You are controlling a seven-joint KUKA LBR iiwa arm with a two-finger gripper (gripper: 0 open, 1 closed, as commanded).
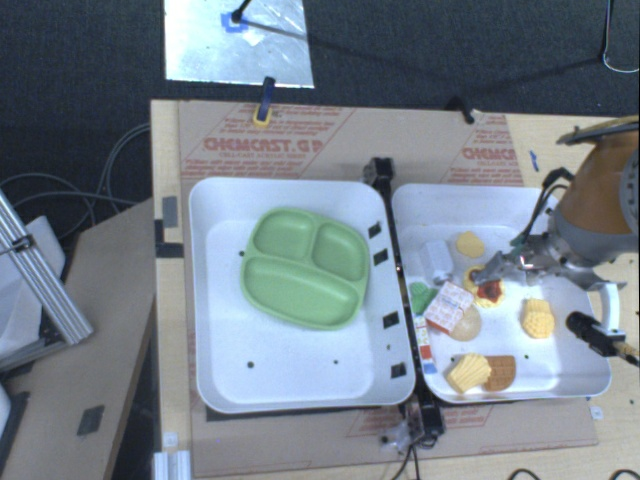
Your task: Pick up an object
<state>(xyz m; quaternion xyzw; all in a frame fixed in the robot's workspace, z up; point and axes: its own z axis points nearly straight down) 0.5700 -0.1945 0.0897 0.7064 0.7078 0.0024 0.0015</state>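
Note:
My gripper [492, 272] hangs low in the right bin [560, 388], reaching in from the right. Its tip is just above a small red and yellow toy [487, 292], close to it or touching it. Around that toy lie a red and white packet [449, 306], a tan round piece [466, 327], a yellow round piece [470, 244], a yellow ridged piece [538, 318], a clear packet [437, 259] and a green piece [421, 296]. Nothing shows between the gripper's tips.
A yellow waffle-like piece [467, 373] and a brown biscuit [499, 371] lie by the right bin's front wall. The left bin [215, 298] holds a green divided plate [305, 268]. A black divider [395, 288] runs between the bins.

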